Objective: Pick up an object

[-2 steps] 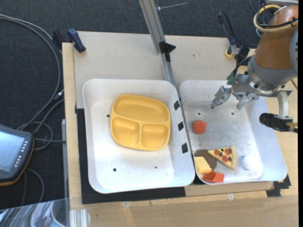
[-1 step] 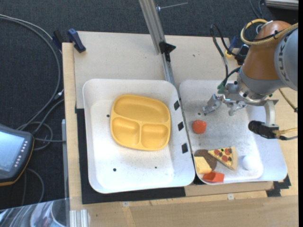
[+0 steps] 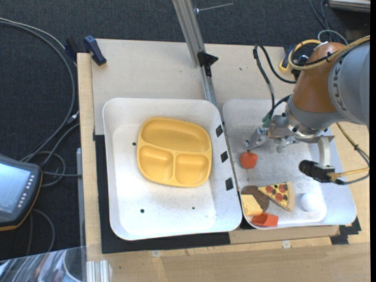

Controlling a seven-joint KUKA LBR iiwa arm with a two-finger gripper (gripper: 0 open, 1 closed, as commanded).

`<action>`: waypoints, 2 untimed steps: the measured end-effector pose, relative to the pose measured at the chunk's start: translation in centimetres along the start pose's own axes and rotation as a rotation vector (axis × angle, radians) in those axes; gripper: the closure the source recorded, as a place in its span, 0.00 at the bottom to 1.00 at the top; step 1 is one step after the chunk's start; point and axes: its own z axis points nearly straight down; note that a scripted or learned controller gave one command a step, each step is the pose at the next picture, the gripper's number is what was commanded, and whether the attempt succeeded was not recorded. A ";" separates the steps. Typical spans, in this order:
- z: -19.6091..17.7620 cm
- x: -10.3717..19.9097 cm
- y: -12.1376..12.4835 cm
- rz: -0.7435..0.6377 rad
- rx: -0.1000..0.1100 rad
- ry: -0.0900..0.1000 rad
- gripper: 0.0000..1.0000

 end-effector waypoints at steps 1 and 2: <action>-1.4 0.0 0.2 -0.001 -0.008 0.000 1.00; -6.7 1.1 0.7 -0.003 -0.015 -0.003 1.00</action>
